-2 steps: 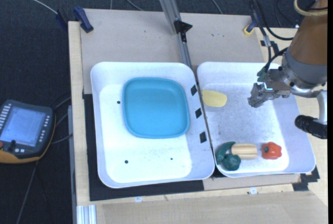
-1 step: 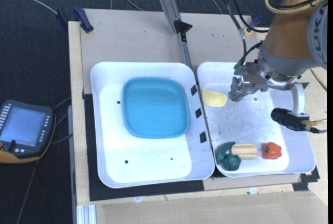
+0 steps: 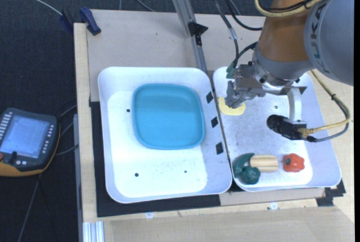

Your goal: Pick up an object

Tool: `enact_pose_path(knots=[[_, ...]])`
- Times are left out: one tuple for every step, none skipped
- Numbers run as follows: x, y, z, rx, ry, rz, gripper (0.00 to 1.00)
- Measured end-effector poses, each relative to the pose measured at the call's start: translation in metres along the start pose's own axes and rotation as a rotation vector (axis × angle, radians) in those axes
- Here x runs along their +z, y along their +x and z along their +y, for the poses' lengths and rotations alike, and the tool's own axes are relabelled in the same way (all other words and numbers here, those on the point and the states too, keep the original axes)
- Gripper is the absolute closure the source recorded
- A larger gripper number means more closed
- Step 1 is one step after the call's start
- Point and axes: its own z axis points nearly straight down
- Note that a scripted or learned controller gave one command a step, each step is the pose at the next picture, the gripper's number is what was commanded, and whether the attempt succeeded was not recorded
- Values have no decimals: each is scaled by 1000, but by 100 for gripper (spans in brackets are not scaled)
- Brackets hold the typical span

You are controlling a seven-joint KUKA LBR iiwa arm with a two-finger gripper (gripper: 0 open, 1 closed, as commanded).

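Gripper [image 3: 235, 101] low over pale yellow object [image 3: 233, 108] at right bin's [image 3: 323, 151] left wall; finger state cannot be told, nothing visibly lifted, so grasp and lift judged outstanding.

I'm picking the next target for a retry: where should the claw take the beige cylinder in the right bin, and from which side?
Grip the beige cylinder across its middle, coming straight down from above. It lies flat, long axis left-right, with the green toy and red toy at its ends, so probably only its long sides are free.
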Motion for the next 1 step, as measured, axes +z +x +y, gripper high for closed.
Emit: enact_pose_path(knots=[[-5, 49, 8, 1, -1, 0, 100]])
